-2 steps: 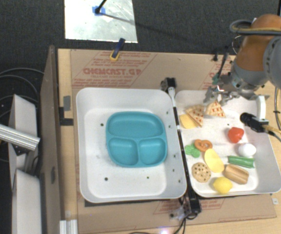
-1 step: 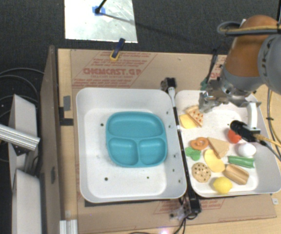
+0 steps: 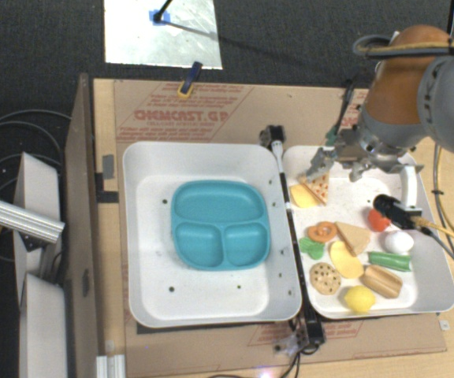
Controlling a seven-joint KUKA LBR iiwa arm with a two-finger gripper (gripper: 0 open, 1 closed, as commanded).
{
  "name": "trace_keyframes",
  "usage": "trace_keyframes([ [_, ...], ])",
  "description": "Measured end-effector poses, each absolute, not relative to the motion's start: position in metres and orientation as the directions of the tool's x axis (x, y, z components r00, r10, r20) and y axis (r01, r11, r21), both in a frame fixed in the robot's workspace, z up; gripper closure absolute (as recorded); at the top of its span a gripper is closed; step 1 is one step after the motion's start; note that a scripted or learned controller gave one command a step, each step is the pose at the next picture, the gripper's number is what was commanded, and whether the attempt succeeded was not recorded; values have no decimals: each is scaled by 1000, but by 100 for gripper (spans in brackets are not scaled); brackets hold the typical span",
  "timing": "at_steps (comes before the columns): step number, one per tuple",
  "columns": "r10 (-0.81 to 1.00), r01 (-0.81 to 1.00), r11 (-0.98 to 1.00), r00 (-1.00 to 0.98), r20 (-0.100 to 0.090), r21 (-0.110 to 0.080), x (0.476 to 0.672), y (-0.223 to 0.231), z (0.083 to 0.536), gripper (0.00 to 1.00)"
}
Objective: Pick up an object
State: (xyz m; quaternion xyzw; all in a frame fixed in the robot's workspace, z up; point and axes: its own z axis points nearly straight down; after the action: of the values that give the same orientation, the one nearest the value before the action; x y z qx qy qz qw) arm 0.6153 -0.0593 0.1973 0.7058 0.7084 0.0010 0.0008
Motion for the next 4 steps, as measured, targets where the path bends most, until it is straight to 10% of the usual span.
trace_keyframes([
  [1,1000,1000,-1,1,-2,3,634,-103,180,0],
  [3,1000,1000,-3,3,0,-3,585,-201,81,0],
  [4,1000,1000,2,-2,-1,6,589,-199,96,100],
])
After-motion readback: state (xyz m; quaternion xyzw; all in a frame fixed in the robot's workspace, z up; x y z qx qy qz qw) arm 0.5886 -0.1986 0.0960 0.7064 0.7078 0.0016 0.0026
